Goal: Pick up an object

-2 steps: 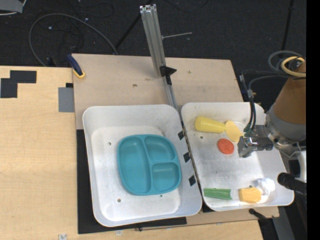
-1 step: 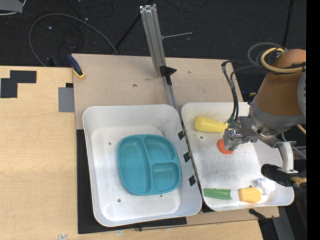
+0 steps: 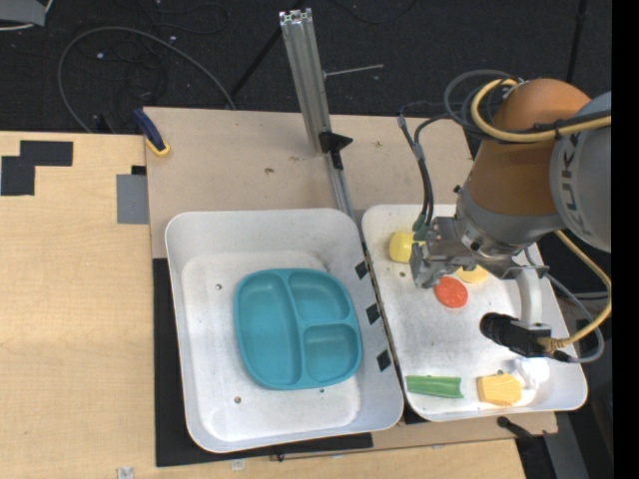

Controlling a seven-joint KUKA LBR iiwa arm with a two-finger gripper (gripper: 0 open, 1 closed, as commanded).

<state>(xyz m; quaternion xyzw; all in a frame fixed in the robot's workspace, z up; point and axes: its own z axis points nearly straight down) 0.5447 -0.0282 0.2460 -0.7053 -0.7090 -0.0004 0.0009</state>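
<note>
1. Dark floor (image 3: 150, 38) along the top, loose black cables (image 3: 95, 63) on it.
2. Light wooden bench (image 3: 70, 317) at left.
3. Brown board (image 3: 250, 158) behind, aluminium post (image 3: 305, 78) rising.

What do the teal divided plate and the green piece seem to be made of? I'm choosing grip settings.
The teal divided plate looks like moulded plastic: uniform colour, rounded compartment ridges, soft matte sheen. The green piece in the right bin also looks like plastic, likely a toy food item: flat saturated colour, smooth surface. It could be rubber or foam; the view is too coarse to tell.
</note>
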